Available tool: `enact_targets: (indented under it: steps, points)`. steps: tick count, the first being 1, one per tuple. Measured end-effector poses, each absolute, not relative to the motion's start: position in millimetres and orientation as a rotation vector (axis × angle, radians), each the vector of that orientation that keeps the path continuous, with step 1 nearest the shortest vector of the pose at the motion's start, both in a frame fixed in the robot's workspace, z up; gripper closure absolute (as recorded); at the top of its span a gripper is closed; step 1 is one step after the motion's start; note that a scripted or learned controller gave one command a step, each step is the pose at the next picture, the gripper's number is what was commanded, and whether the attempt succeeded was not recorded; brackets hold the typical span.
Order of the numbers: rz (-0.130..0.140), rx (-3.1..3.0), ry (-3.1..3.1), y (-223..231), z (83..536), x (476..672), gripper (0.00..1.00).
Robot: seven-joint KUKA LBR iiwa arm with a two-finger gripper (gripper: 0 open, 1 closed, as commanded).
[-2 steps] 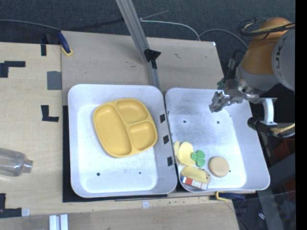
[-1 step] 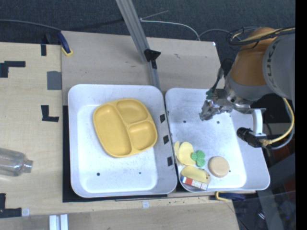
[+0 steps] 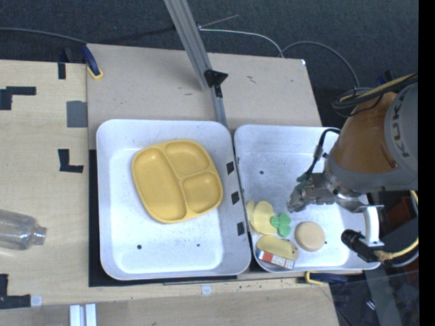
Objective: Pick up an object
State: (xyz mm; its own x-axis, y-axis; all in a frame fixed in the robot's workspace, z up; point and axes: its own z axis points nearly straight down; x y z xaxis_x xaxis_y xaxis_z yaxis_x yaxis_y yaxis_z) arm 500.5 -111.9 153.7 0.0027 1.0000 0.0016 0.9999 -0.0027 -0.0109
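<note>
Hovering low in the right bin (image 3: 272,148), tool (image 3: 299,199) poised just above a cluster of small items.

Toy pieces are sitting bunched at the bin's near edge: a pale yellow piece (image 3: 261,216), a small green piece (image 3: 281,224) touching it, a round tan disc (image 3: 310,236) just beside, and a yellow block with a red-and-white label (image 3: 275,250) nearest the rim. The green piece is lying just below the tool tip. Cannot tell the tool's grip state; nothing is showing between its tips. A yellow divided tray (image 3: 177,180) is lying in the left bin (image 3: 112,182).
</note>
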Motion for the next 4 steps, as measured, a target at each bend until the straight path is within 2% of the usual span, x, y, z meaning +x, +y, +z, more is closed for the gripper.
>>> enact_targets:
  steps: [1, 2, 3, 4]
  points:
    - [-0.004, -2.212, -2.228, -51.5, 189.9, 505.2, 1.00]
    - [-0.006, -2.217, -2.230, -17.7, 245.7, 531.4, 1.00]
    - [0.008, -2.211, -2.223, 33.8, 184.6, 542.0, 1.00]
    - [0.002, -2.224, -2.220, -12.1, 190.0, 562.6, 1.00]
